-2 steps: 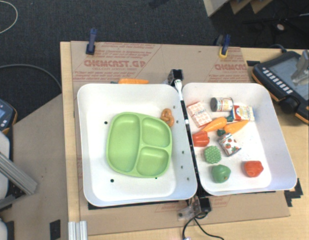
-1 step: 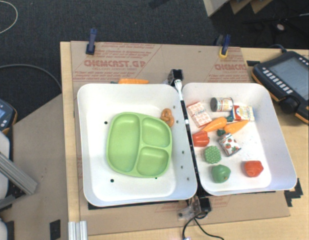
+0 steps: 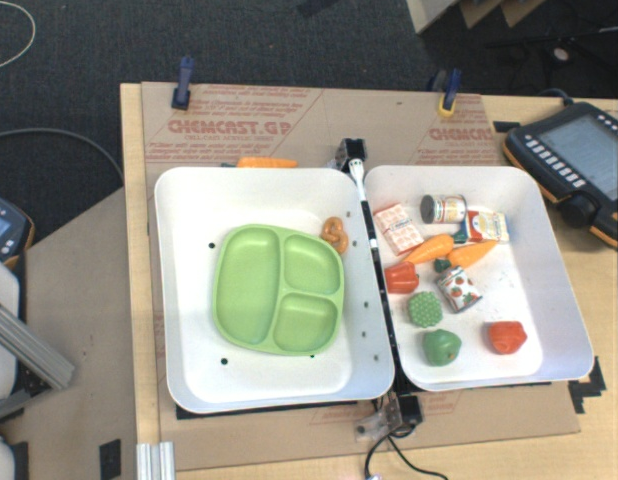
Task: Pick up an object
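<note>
Pendant (image 3: 579,163) cut by right edge — carton (image 3: 457,290) print unreadable.

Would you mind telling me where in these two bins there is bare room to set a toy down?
The left bin has bare floor around the green plate, widest above it, beside the small brown toy. In the right bin, the right-hand strip and the front edge past the red toy are free. Its left and middle, around the carrots, are crowded.
</note>
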Controlling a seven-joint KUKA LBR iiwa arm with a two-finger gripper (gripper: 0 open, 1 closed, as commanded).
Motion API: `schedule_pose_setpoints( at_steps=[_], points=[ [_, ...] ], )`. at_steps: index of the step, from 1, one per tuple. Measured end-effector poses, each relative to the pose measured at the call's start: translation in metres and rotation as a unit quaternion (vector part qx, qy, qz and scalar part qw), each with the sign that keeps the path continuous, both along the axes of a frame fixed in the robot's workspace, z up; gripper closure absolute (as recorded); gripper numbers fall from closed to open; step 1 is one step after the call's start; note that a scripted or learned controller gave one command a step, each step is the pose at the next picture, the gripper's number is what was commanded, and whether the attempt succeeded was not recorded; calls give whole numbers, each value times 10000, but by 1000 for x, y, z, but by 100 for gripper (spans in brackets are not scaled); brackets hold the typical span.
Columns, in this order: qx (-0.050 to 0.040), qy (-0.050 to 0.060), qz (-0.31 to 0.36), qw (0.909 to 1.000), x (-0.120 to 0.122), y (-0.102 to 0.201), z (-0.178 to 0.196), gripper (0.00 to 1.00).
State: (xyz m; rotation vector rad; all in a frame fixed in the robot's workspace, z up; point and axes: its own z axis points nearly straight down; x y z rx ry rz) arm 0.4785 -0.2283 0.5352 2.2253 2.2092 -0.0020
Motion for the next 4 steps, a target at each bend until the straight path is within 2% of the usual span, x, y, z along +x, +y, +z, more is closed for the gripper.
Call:
schedule_pose_setpoints(
  at_steps=[4],
  points=[
    [-65, -94, 35, 9999, 3, 2, 45, 100]
  ],
)
